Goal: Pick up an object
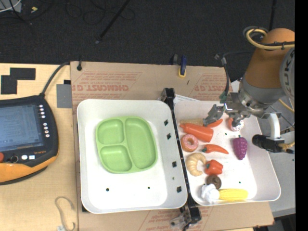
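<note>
Lighting: bright, even, from overhead; no hard glare. White bins [125,196] well exposed, near the point of washing out; green plate [126,144] evenly lit, colour saturated. Shadows: soft and short, falling close beneath the toy food and under the arm [267,66]. Background above the bench dark, cables barely legible. Focus: moderately sharp overall, fine detail soft and grainy. Distortion: bench edges slightly bowed toward the corners.

Smooth white plastic bins [159,196] sit on matt brown printed cardboard [130,83], the green divided tray [126,145] looks like satin plastic, and the toy foods, like the carrot [196,130], shine glossily.
</note>
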Controlling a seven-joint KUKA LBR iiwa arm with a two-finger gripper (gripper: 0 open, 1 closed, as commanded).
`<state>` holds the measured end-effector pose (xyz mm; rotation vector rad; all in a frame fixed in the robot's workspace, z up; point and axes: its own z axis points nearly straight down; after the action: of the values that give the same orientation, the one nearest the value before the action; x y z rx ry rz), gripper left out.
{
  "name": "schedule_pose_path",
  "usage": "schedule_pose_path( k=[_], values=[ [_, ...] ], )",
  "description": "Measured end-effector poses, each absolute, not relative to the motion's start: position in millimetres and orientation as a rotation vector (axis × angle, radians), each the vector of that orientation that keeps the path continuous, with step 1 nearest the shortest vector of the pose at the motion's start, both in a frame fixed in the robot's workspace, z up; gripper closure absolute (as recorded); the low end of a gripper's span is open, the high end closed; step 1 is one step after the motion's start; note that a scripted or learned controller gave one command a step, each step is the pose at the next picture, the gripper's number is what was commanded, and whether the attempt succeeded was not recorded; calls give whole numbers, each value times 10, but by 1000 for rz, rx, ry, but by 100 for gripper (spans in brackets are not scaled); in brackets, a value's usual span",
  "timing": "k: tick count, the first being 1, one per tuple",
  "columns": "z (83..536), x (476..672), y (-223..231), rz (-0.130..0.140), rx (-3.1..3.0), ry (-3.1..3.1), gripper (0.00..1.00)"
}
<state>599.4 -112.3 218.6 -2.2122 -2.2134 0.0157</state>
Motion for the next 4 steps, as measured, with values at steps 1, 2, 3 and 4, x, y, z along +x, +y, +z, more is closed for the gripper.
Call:
schedule_pose_path(
  k=[1, 2, 3, 4],
  values=[
    [2270, 6018, -1124, 2, -2218, -2223, 0],
    [1757, 6061, -1049, 5, -2218, -2217, 0],
    [1253, 6033, -979, 5, -2222, -2214, 0],
    [940, 6077, -946, -11, -2218, -2227, 0]
  ],
)
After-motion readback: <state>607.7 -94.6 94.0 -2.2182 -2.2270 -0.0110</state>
